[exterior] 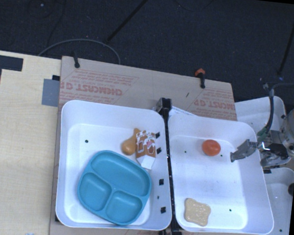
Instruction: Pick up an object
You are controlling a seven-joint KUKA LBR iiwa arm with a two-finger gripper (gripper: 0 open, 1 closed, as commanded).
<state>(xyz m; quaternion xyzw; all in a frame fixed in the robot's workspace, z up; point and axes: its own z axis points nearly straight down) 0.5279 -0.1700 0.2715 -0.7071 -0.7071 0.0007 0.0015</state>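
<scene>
My gripper (pixel 250 149) hangs over the right side of the right bin (pixel 265 192), near its rim, and nothing shows in it. A red round object (pixel 211 147) lies in that bin's far part, a short way to the gripper's left. A flat beige piece (pixel 197 212) rests near the bin's front wall. In the left bin (pixel 73 132) sits a blue divided plate (pixel 114 186). Behind the plate lie a brown-orange object (pixel 129 145) and a patterned orange-and-white packet (pixel 146 144), side by side.
A black divider strip (pixel 165 164) runs between the two bins, which stand on a cardboard sheet (pixel 140 87). Pale bench top (pixel 11 140) stretches to the left. Cables and white hardware (pixel 275 111) crowd the right edge beside the arm.
</scene>
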